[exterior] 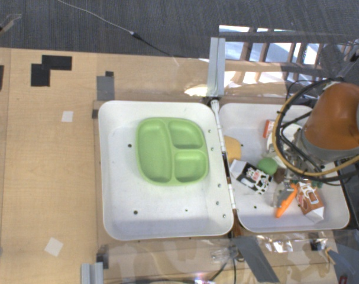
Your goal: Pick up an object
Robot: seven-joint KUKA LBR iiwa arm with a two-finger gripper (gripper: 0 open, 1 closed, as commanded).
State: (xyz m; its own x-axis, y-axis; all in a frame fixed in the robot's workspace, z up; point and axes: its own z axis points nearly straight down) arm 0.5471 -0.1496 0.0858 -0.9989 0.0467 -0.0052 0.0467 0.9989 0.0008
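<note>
My arm, with its orange band (339, 117), reaches in from the right over the right bin (250, 218). The gripper (284, 182) hangs low among the objects in that bin, partly masked by cables and the wrist. Just under it lies an orange carrot-shaped piece (284, 202). A green round object (268, 164) sits to its left, beside a black-and-white item (253, 177). A brown and white box (310, 199) lies to its right. A tan piece (231, 148) rests by the bin's left wall, and a red and white item (267, 128) lies farther back.
The left bin (126, 218) holds a green divided plate (171, 151) near its middle. A ridge (222, 158) separates the two bins. Black cables (285, 117) loop around the wrist. A metal frame (217, 64) stands behind the bins.
</note>
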